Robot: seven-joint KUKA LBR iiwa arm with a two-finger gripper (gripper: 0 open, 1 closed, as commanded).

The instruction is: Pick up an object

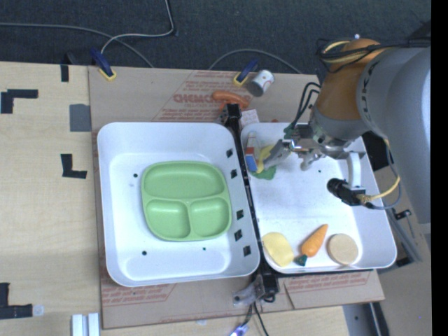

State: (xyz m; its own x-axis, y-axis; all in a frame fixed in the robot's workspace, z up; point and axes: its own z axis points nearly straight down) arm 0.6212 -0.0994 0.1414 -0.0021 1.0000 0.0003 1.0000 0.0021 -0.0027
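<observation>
- Up in the far-left corner of the right white bin there's a small huddle of toy pieces — yellow, blue, a bit of red, with a green leafy scrap at the bottom — pressed against the divider between the bins.
- The two-finger gripper is down in that same corner, its grey tip right at the edge of the huddle; I can't tell from here how it is set or whether it has hold of anything.
- Along the near edge of that bin lie three more: a pale yellow rounded piece, an orange carrot with a green top tilted beside it, and a tan round disc just to the right.
- The grey arm with its orange band leans in from the right.
- The left white bin holds a light green divided plate with three compartments.
- Both bins sit on brown cardboard.
</observation>
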